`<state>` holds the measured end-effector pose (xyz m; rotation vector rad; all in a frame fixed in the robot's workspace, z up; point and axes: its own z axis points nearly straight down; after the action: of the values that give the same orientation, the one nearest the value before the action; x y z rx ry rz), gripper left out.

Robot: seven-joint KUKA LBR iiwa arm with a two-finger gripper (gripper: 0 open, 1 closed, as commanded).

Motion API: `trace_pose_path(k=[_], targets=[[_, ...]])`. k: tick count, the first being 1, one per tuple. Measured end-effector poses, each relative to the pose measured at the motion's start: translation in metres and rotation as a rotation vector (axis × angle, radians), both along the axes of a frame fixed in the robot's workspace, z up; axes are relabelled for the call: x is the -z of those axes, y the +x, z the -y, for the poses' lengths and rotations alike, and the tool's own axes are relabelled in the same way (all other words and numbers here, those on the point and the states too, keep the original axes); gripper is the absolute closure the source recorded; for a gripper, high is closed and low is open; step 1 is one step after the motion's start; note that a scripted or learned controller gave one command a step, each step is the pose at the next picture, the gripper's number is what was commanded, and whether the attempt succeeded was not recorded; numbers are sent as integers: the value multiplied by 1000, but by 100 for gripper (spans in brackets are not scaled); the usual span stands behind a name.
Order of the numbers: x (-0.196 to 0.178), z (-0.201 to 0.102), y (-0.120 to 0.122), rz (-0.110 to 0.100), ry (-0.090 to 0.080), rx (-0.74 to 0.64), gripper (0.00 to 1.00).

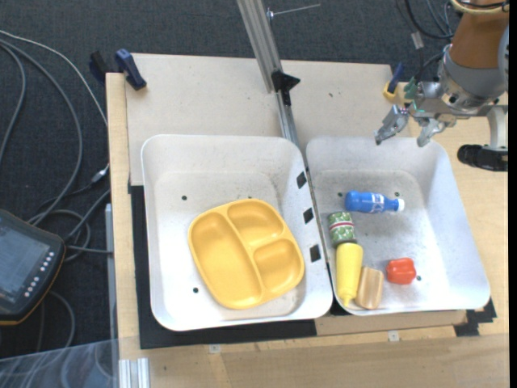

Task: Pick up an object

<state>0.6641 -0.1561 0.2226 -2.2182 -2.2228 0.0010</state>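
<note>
The bench (210,95) is carrying two shallow white bins side by side. The left bin (161,184) is holding a yellow divided plate (245,252) with three compartments, lying slightly tilted toward the bin's near right corner. The right bin (452,208) is holding five smaller things. A blue bottle (371,203) with a white cap is lying on its side around the middle of that bin, cap pointing right; its label carries white marks too small to read. A yellow bottle (349,270) is lying along the left wall, pointing near to far, and a green patterned can (341,228) is sitting just at its far end, touching or nearly so; no writing on it can be made out. A tan wooden block (370,288) is leaning against the yellow bottle's right side at the near wall. A small red object (401,271) is sitting just right of the block, apart from it.

The arm (477,39) is reaching in at the far right, and the claw (408,133) is hovering over the right bin's far rim with its fingers spread apart and nothing between them.
</note>
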Motion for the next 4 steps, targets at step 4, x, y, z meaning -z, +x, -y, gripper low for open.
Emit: trace_pose_path(k=[4], targets=[[131, 1, -13, -3, 0, 2, 0]])
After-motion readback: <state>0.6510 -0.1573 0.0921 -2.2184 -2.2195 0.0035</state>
